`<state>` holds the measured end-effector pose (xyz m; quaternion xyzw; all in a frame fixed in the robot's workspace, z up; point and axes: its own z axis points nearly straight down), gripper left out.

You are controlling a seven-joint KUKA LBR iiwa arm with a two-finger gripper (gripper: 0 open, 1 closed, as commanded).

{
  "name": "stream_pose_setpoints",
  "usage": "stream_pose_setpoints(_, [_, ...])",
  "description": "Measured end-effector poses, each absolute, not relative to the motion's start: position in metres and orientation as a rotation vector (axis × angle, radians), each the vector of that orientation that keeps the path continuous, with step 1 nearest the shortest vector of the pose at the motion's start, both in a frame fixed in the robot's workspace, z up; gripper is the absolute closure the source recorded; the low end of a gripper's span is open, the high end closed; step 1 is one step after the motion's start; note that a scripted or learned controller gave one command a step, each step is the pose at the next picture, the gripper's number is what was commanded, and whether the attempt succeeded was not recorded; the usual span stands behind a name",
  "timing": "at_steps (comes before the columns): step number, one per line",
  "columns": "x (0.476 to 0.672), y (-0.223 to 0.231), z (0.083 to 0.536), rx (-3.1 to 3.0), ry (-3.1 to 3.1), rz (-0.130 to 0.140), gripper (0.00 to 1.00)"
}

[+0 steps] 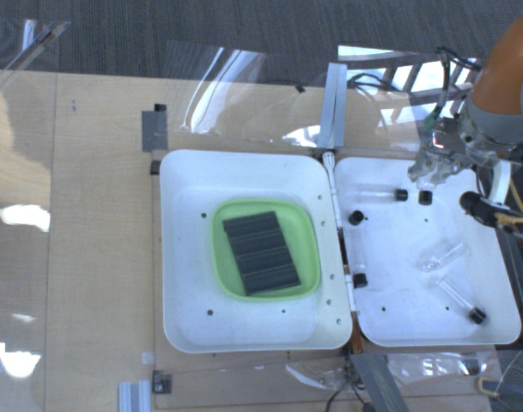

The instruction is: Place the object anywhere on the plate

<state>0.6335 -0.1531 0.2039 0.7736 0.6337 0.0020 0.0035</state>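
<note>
A dark grey ribbed block [261, 253] lies flat on the green plate [306, 230], slightly askew, in the middle of the left white bin [184, 256]. My gripper [431, 168] hangs over the far part of the right bin [398, 316], well away from the plate and the block. Nothing is visibly held in it. The arm's orange band [501, 67] sits at the upper right.
Several clear tubes with black caps lie in the right bin: one near the gripper [381, 195], one mid-right [441, 256], one at the front right [463, 303]. A loose black cap [356, 217] lies near the bins' divider. A metal post [332, 106] stands behind the bins.
</note>
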Motion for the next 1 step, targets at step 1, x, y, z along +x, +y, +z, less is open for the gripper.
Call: stream_pose_setpoints(1, [0.6335, -0.1531, 0.2039, 2.425, 1.986, 0.007, 0.0])
